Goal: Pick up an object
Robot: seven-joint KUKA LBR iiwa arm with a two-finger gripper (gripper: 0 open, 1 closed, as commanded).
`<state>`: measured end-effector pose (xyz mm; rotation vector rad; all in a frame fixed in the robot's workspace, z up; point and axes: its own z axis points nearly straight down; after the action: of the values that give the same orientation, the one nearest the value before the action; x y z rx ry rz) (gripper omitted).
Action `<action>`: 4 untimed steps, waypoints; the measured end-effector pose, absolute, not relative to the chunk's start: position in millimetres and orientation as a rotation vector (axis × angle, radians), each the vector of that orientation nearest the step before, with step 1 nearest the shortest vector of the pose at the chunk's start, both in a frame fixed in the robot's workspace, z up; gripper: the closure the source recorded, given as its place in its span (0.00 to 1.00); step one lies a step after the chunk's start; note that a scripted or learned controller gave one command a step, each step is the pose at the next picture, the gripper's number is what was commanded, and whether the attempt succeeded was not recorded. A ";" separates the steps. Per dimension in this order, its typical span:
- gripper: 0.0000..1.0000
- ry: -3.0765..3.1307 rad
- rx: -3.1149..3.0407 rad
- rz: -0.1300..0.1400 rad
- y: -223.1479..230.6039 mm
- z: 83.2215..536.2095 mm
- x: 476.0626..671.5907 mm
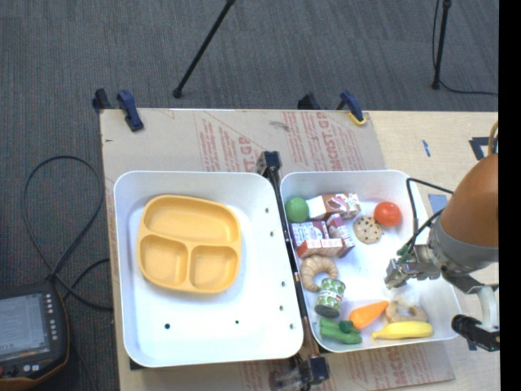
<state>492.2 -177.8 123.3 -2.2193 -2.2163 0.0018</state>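
Camera view: nearest, a worktop of printed cardboard is seen, carrying two white bins side by side. The left bin holds a yellow divided plate. The right bin holds toy food: a banana, a carrot, a green pepper, a small can, a croissant, a cookie, a tomato, a green ball and two printed cartons. The claw hangs over the right bin's bare floor, above the banana; whether it is open or closed cannot be told, being small and blurred. The arm is cut off at the right. Farther off, blue clamps grip the worktop's edge, and grey carpet with stand legs is seen.
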 end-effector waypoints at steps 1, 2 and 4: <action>1.00 -2.223 -2.218 0.001 -213.1 165.4 538.9; 1.00 -2.221 -2.217 0.002 -212.8 130.5 574.3; 0.00 -2.221 -2.216 0.003 -180.7 84.8 607.6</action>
<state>607.6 -180.7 84.8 -2.2157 -2.2212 0.0025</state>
